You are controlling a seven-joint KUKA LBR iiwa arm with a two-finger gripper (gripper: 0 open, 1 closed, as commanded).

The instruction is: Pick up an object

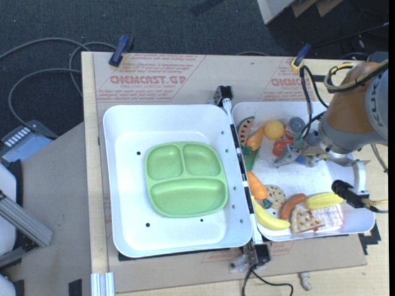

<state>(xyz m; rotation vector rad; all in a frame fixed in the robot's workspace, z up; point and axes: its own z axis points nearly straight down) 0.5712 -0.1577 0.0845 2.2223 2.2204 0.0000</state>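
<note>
Gripper [289, 156], finger state unreadable, low in right bin [363, 224] among toy food. Candidate orange ball [273, 129] just beside it, toward left bin [117, 140]. Probable risk: crowded pieces, fingers nudging neighbours, closing on nothing.

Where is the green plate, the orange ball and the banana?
green divided plate [185, 179]: camera view, on the ridge between its compartments.
orange ball [274, 129]: camera view, on its round middle.
banana [272, 219]: camera view, on its curved middle.
</note>
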